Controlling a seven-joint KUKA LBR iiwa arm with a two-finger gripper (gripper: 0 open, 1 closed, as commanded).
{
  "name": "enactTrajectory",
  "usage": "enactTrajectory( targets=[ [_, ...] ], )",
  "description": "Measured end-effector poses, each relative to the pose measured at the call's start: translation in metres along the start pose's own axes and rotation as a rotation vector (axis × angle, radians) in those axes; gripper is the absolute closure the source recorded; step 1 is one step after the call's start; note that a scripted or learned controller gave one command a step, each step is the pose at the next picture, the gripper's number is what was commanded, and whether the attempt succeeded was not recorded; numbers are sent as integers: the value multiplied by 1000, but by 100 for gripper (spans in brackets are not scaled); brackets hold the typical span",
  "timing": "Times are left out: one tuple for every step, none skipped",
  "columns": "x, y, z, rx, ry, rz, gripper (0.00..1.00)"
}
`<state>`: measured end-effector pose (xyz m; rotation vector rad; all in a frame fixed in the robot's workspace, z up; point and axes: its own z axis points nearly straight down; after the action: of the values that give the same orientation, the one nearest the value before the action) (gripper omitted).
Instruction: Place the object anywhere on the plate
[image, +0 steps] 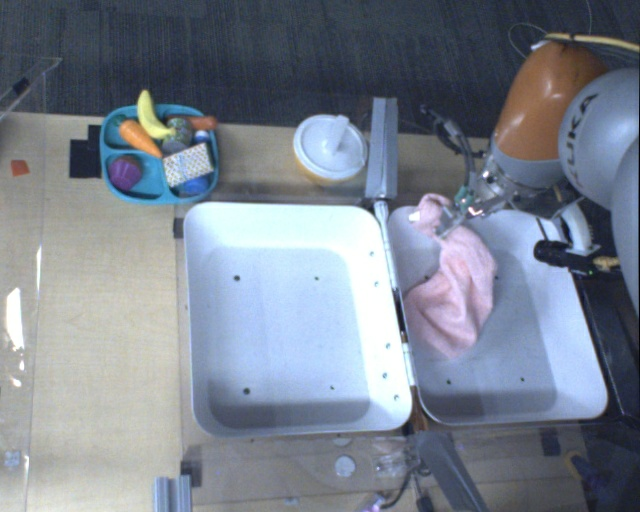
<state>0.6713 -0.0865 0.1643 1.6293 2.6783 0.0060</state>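
Nearest me, the left bin lies well left of my gripper. Gripper is pinched on the cloth's top edge; the cloth is pink, crumpled, draping down below it into the right bin.

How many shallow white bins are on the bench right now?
2. The left shallow white bin sits mid-bench; the right shallow white bin adjoins it and holds a crumpled pink cloth, with the gripper at the cloth's upper end.
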Motion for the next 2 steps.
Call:
enactTrajectory(
  targets=[
    [0,4,-50,-1,-1,-7,100],
    [49,-1,-43,0,1,-410,100]
  ],
)
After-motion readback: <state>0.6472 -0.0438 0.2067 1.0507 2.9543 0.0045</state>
